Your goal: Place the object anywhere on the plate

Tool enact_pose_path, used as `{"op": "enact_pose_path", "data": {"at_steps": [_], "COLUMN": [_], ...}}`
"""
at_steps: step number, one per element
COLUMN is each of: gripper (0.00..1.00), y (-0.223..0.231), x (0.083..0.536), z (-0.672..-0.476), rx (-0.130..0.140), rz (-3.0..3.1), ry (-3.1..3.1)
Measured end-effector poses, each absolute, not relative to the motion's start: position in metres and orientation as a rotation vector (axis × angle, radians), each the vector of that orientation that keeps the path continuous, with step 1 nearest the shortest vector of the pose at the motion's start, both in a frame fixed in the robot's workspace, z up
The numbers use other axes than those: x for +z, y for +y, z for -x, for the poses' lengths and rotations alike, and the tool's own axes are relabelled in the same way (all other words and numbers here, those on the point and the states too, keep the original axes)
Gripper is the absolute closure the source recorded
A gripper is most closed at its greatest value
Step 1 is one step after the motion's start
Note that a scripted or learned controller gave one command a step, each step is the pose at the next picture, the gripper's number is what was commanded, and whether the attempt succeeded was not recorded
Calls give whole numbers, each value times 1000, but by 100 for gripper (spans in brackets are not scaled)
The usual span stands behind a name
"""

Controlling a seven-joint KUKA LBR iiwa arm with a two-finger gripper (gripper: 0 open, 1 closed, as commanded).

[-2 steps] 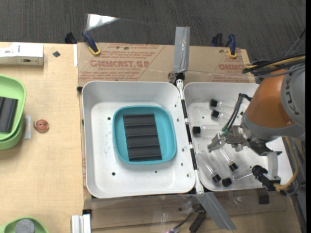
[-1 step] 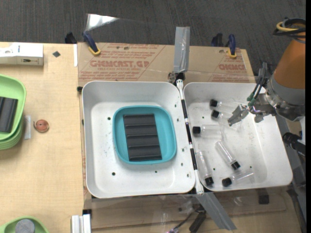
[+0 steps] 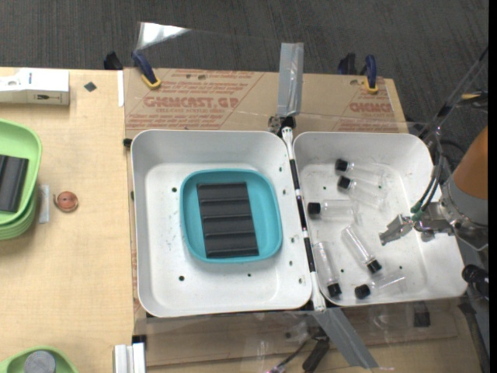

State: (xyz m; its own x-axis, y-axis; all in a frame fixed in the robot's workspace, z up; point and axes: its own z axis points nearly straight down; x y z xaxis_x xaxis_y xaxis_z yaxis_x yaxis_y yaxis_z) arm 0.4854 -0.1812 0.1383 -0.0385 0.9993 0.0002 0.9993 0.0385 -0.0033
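Note:
A teal square plate [image 3: 189, 212] with a black ridged insert [image 3: 227, 218] lies in the middle of the left bin [image 3: 155, 278]. Several clear vials with black caps lie scattered in the right bin [image 3: 404, 150], among them one vial [image 3: 359, 250] near the bin's middle and another vial [image 3: 380, 285] by the front wall. My gripper [image 3: 394, 232] hangs over the right part of the right bin, just right of the middle vial and apart from it. Nothing shows in its grasp.
A green tray [image 3: 23, 142] holding a dark block sits at the far left of the bench, with a small copper disc [image 3: 67, 201] beside it. Cardboard [image 3: 233, 95] lies clamped behind the bins. A metal strip [image 3: 290, 76] stands behind the bins' junction.

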Motion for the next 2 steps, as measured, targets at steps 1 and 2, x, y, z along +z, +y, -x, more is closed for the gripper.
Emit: {"op": "enact_pose_path", "data": {"at_steps": [1,2], "gripper": [0,0], "y": [-214,-212], "x": [90,230], "z": [-479,-478], "rx": [-9,3], "rz": [2199,2266], "ry": [-2224,-2177]}}
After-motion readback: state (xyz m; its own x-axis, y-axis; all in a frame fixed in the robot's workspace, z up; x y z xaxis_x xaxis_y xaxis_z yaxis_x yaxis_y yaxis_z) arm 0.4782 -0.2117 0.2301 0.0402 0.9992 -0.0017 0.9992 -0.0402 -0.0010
